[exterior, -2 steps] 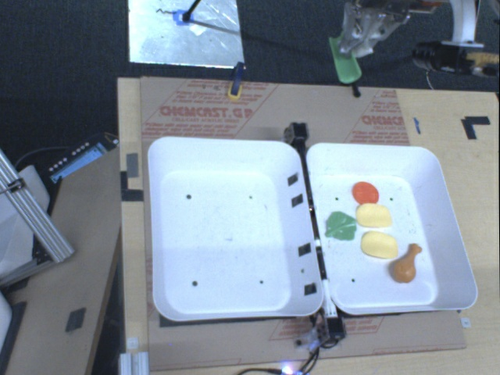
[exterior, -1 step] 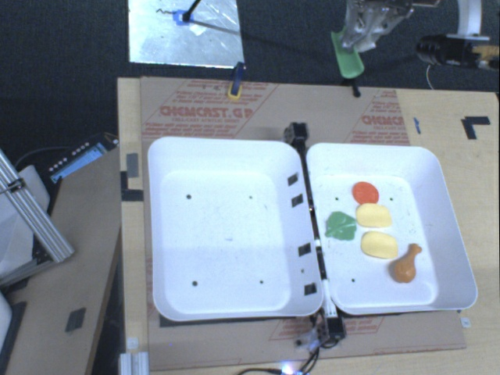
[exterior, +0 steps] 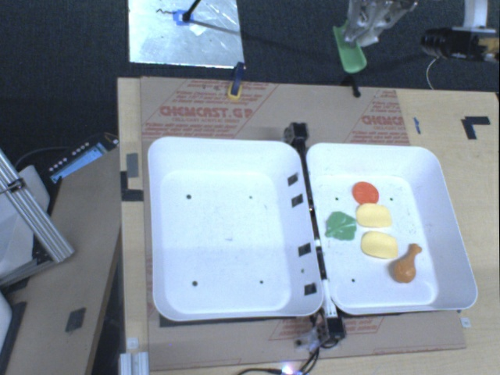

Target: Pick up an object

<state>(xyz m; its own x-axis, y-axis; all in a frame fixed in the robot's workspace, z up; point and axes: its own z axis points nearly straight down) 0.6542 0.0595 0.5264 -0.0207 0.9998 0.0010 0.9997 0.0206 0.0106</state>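
Observation:
My gripper (exterior: 357,39) hangs high beyond the bench's far edge, above the right bin's back side. It is shut on a green object (exterior: 352,56), which dangles from its fingers. In the right bin (exterior: 445,209) lie a red round piece (exterior: 365,192), two yellow pieces (exterior: 373,216) (exterior: 379,244), a green leafy piece (exterior: 341,225) and an orange-brown drumstick shape (exterior: 405,265), clustered in the bin's middle.
The left bin (exterior: 226,233) sits beside the right one, joined by a black hinge strip (exterior: 306,209). A silver sheet (exterior: 183,22) lies at the back left. A yellow and blue clip (exterior: 234,84) rests on the cardboard's far edge.

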